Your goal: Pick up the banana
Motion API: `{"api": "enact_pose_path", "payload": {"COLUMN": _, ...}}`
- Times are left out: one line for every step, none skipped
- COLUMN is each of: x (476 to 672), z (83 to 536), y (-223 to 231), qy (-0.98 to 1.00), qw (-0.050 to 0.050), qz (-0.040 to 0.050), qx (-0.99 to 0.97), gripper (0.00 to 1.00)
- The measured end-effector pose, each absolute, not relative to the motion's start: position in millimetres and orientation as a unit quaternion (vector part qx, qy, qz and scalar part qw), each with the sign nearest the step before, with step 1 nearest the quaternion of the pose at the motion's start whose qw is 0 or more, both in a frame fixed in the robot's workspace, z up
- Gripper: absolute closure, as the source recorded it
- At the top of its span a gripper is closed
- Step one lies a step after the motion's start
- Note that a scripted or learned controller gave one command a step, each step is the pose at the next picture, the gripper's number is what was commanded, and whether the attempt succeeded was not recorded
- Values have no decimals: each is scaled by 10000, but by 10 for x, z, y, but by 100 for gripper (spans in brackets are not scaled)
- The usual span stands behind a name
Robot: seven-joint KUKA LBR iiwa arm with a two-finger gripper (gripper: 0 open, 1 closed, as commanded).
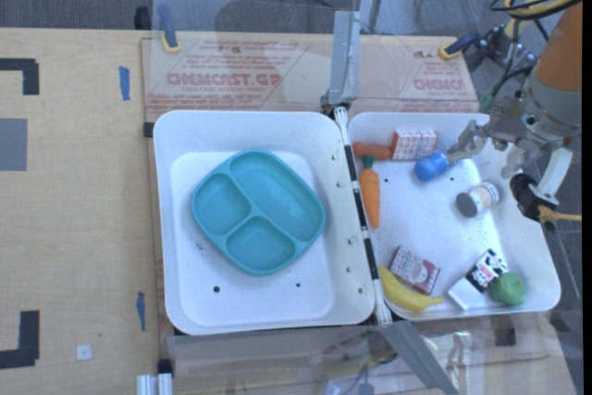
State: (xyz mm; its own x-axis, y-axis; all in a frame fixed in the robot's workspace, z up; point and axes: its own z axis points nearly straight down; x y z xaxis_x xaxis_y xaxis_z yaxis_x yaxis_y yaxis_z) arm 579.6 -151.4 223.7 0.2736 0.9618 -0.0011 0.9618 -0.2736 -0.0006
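My banana (407,290) lies in the right bin's (532,240) near-left corner, long axis slanting from upper left to lower right, tips curling up, tucked under a small red carton (415,269). I worry a descent clips that carton or the bin wall. The gripper (467,141) hovers well apart; its opening I cannot tell.

Your banana (407,290): yellow, curved, unpeeled, lying flat in the right bin (548,264) at its near-left corner. One end touches the bin's left wall; the other points right toward the near rim. It's tucked partly under the small red carton (415,269) just behind it. Nothing grips it.
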Motion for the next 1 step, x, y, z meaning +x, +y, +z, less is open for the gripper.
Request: {"api": "enact_pose_path", "payload": {"x": 5437, "z": 884, "y": -1013, "qy": 6484, "qw": 25, "qz": 31, "qx": 7613, "gripper": 0}}
